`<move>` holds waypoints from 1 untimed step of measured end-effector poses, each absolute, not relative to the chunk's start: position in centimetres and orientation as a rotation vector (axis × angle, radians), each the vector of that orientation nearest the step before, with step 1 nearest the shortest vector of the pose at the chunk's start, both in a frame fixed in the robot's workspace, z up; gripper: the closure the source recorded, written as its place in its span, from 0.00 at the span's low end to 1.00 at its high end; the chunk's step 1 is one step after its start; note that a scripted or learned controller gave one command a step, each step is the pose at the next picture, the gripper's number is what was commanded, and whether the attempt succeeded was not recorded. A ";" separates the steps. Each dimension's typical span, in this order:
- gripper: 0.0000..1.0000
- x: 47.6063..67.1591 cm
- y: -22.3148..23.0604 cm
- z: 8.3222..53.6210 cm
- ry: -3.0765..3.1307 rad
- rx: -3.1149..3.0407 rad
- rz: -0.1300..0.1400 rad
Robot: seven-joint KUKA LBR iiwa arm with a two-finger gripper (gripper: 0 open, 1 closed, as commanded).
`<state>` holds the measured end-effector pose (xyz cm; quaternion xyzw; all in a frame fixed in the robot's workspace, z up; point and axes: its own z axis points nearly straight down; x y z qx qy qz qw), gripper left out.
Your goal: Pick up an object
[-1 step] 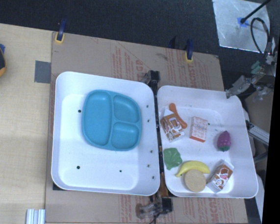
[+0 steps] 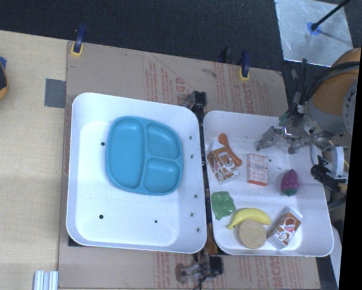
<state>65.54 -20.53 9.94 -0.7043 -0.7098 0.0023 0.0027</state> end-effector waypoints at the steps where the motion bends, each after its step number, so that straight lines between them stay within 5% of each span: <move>1: 0.00 60.7 -13.3 9.2 -2.228 -2.213 0.005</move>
